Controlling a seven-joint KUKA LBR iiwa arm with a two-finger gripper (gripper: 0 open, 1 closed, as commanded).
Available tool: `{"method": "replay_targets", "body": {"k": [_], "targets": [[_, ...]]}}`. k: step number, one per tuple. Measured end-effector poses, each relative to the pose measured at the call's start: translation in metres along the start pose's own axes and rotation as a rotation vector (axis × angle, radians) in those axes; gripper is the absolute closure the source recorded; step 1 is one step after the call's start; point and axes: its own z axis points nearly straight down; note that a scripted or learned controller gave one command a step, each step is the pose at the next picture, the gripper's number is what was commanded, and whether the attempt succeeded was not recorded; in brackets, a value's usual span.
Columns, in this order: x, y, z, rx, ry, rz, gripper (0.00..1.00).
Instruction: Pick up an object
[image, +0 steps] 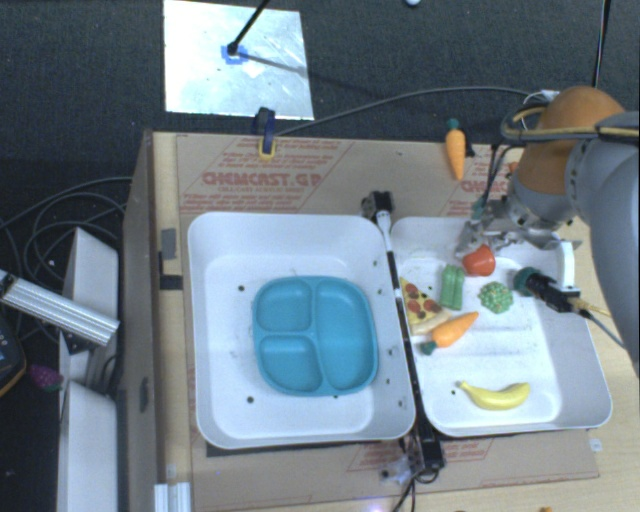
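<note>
Metal claw (478, 240) hung low over the right bin's (590, 390) far edge, near its middle. Whether it stood apart or together, could not tell. Red piece (480, 261) lay just beneath it, seemingly touching; not seen clamped. Green stick (452, 285) lay just beside the red piece toward the divider, broccoli (495, 296) close on its other side. Pizza (420, 305) and carrot (452, 328) sat mid-bin, banana (494, 395) toward the near edge. Blue plate (314, 335) filled the left bin's centre.

Risk, as judged: the crowding could let the claw nudge the neighbours or close on two, and the rounded red piece could slip out.
</note>
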Motion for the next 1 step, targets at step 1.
{"method": "replay_targets", "body": {"k": [1], "targets": [[0.0658,-0.0233,-0.0713,0.007,0.005,0.001,1.00]]}}
